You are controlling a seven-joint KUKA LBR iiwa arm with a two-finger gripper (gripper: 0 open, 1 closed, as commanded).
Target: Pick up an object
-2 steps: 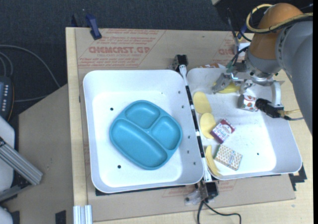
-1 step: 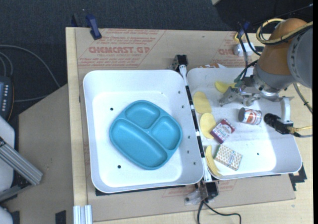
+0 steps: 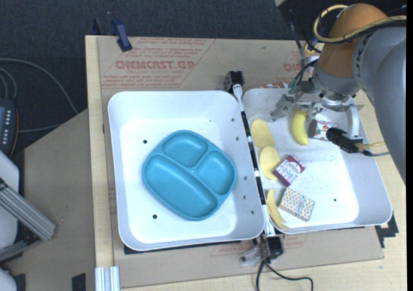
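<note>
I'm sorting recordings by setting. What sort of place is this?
Probably a robotics lab test bench: an industrial arm reaches over two white bins, loose cables trail over dark carpet, and the props are toy-like, a blue divided plate and a yellow banana.

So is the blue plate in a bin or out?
In. The blue plate lies flat inside the left bin, with the bin's white floor showing all around it.

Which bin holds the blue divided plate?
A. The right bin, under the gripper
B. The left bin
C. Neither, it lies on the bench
B. The blue divided plate lies flat in the left bin, apart from the gripper over the right bin.
</note>
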